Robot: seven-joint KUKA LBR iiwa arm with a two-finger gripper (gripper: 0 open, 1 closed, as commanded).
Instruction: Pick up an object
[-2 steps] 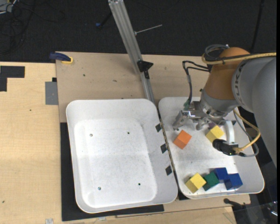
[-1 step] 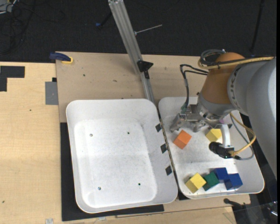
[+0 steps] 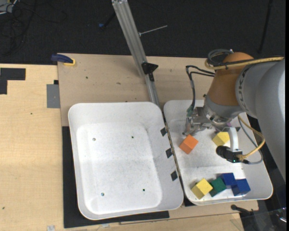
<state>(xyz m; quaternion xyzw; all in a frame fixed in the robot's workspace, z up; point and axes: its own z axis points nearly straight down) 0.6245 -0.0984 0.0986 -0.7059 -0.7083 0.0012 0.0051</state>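
My claw [image 3: 191, 127] hangs over the right bin [image 3: 176, 110], just above the orange cube [image 3: 188, 144]. A yellow cube [image 3: 221, 138] crowds my wrist. Yellow [image 3: 201, 188], green [image 3: 216, 185] and blue [image 3: 234, 183] blocks cluster along the near rim. Mid-floor lies open, as does the left bin [image 3: 116, 158].

Orange block [image 3: 188, 144] is sitting in right bin [image 3: 176, 110] near its left wall, turned cornerwise. Yellow block [image 3: 221, 138] is lying to its right. Along front edge: yellow block [image 3: 201, 188], green block [image 3: 217, 185], 2 blue blocks [image 3: 234, 183] are clustering, touching.
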